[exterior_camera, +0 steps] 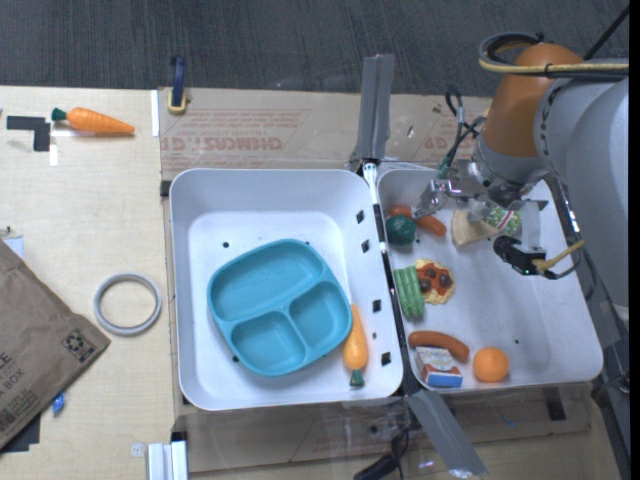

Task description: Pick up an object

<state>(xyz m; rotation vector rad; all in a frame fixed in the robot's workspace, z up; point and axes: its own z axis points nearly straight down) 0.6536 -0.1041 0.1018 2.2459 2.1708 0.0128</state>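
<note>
Grey arm w/ orange band reaching in at upper right of frame, two-finger gripper [478,196] low over top of right shallow white bin [540,313]; jaws: cannot tell, hidden in clutter of metal and cables. Just below gripper: pale wedge-shaped piece [466,228]. Left of it: dark green round ball [401,230], small orange-red carrot-like piece [430,224]. Mid-bin: ribbed green strip [408,293], flat pizza-like toy w/ dark dots [435,281]. Bottom: glossy red-brown sausage [440,344], small red-blue-white carton [439,373], smooth orange ball [490,365]. Left white bin [200,268] centre frame: turquoise plastic three-section tray [280,306], orange plastic carrot [355,342] beside its right edge.
</note>
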